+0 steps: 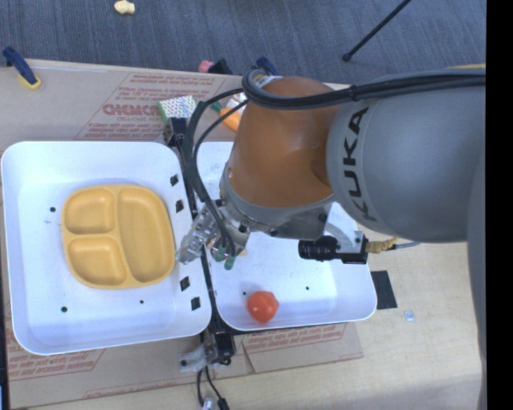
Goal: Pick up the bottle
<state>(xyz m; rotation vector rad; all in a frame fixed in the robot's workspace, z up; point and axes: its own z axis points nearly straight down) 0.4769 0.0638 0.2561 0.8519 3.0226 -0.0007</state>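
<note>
Arm (359,143) low over the right bin (350,301), gripper (207,242) at the bin's left edge, close to the divider between the bins. Bottle can't be made out from here — possibly under the arm's bulk. Risk: a blind descent so near the wall could clip the rim or close on nothing. Jaws — cannot tell their state; nothing seen held. Red tomato-like object (262,306) lies apart, nearer the front. Yellow divided tray (118,234) sits in the left bin (26,314).
</note>
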